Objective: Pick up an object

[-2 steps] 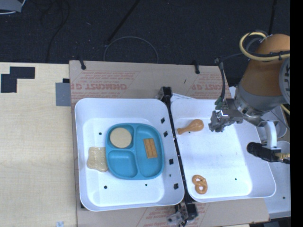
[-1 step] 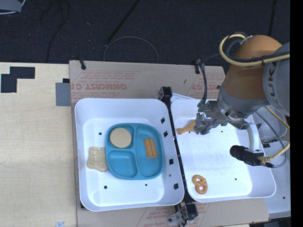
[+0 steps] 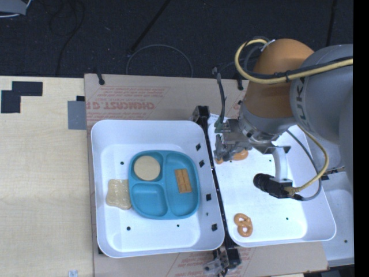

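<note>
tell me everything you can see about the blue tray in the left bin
The blue tray looks like moulded plastic, rounded at the corners, with three compartments. It lies flat on the floor of the left bin, roughly centred. Its upper-left compartment holds a round tan cracker, its right compartment a rectangular orange-brown cracker, and the lower-left compartment looks bare. A pale, lumpy piece of food lies against its left edge. The gripper is over the right bin, away from it.

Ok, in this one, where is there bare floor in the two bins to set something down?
Left bin: bare strips behind the blue tray and along the near wall; the tray and the pale piece crowd its middle. Right bin: bare between the pretzel and the right wall; the far left part is crowded by the end effector.
</note>
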Robot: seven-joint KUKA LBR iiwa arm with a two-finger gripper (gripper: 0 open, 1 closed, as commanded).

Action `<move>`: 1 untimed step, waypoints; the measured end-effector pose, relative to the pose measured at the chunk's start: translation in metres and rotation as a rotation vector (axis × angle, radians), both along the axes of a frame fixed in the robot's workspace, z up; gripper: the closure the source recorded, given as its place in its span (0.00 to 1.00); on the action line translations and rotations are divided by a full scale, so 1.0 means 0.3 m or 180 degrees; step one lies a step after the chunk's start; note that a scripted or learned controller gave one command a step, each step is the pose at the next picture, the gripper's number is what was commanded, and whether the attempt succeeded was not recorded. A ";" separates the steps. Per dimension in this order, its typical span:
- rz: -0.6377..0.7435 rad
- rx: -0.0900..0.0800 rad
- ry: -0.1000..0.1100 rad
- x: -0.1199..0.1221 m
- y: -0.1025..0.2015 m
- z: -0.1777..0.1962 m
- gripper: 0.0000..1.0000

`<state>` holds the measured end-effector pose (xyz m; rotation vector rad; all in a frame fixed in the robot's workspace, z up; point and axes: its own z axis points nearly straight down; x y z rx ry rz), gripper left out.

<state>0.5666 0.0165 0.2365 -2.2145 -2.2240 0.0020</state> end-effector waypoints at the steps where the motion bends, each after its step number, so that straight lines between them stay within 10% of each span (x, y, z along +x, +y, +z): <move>1: 0.0001 -0.0001 0.0001 0.021 0.197 -0.013 1.00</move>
